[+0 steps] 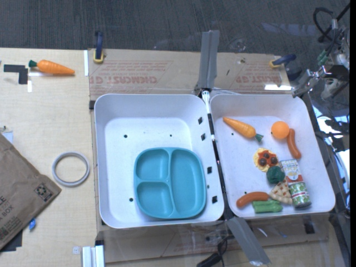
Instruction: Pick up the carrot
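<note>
The hand (328, 65) hung outside the right bin (311, 121), beyond its far corner — its state I could not tell. The carrot (240, 127) lay loose and apart from the other toy foods in that bin, below-left of the hand — seemingly easy to reach.

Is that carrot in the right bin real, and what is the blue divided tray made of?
The carrot looks like a plastic toy, probably: its orange skin is smooth and even, with a neat green stub. The tray seems moulded plastic with a matte turquoise finish, judging by its rounded, seamless compartments. The white bins look like thin plastic too.
</note>
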Controlling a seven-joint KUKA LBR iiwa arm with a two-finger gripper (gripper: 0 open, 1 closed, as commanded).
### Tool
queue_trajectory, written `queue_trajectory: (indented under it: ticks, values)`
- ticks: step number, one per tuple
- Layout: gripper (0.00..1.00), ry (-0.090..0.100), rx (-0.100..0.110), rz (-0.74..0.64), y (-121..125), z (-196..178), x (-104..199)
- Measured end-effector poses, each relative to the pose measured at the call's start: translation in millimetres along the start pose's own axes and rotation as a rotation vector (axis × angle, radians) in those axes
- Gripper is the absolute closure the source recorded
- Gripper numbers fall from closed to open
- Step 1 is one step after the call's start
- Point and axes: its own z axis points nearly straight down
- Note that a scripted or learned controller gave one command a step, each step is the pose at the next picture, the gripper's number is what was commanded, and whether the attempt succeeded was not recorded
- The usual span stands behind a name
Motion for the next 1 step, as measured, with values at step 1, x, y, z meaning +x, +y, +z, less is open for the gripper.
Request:
queue_trajectory:
  ticks: [1]
  values:
    - [0.0,0.0,-0.001,0.036,14.8,135.7,56.0]
